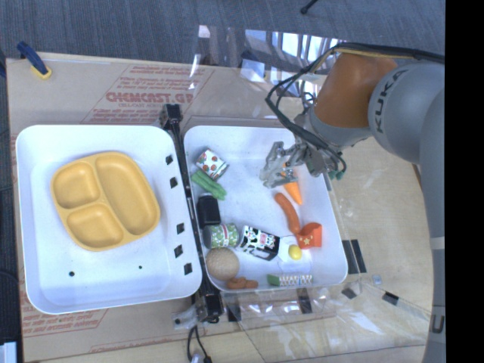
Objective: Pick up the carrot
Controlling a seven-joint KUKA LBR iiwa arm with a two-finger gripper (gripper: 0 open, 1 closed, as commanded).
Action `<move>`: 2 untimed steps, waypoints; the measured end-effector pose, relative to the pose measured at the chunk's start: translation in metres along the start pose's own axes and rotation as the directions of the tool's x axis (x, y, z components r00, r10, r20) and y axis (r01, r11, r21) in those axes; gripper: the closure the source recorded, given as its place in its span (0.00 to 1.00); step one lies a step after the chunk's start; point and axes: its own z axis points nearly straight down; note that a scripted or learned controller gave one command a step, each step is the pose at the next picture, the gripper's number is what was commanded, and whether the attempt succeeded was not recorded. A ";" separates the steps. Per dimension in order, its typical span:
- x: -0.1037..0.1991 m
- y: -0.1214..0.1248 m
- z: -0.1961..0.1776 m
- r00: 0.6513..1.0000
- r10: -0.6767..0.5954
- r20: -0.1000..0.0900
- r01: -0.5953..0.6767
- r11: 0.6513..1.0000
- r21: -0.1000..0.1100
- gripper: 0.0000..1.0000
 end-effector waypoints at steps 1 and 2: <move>0.057 0.004 -0.045 1.000 0.024 0.000 -0.024 1.000 0.001 1.00; 0.106 0.010 0.012 0.977 -0.211 0.000 0.211 0.977 0.001 1.00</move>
